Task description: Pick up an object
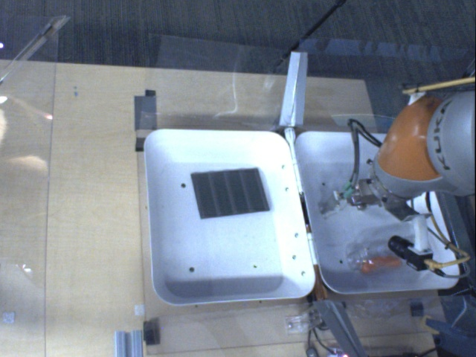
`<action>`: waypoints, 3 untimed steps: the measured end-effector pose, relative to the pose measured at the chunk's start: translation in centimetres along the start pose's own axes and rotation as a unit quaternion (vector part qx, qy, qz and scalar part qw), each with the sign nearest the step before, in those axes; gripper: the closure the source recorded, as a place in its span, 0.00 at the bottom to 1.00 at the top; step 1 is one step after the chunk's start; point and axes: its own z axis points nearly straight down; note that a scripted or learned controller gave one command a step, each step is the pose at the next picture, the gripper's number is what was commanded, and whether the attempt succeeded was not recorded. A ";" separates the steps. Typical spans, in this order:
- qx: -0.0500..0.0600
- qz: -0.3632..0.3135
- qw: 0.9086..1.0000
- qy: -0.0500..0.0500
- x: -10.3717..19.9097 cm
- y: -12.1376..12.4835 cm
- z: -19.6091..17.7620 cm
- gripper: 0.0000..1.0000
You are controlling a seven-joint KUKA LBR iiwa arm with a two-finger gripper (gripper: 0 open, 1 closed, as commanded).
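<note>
Reaching in from the right, the arm (439,143) hangs over the right bin (327,266), its gripper (349,195) low above the bin floor; whether the jaws are open or closed cannot be told. An orange object (379,262), perhaps in clear wrap, lies near the bin's front. A dark ridged pad (230,193) rests in the left bin (171,266).

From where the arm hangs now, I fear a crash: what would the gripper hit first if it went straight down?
Probably the bare floor of the right bin. The gripper hangs over its middle, apart from the orange-tipped object nearer the front; depth is unclear.
</note>
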 end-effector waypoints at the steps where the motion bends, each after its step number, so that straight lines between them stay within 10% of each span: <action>1: 0.002 0.008 1.000 0.001 1.1 7.1 0.2 0.00; 2: 0.004 -0.029 1.000 0.000 -3.5 7.7 -0.9 0.00; 3: 0.006 0.070 0.997 0.000 -8.9 1.4 -6.0 0.00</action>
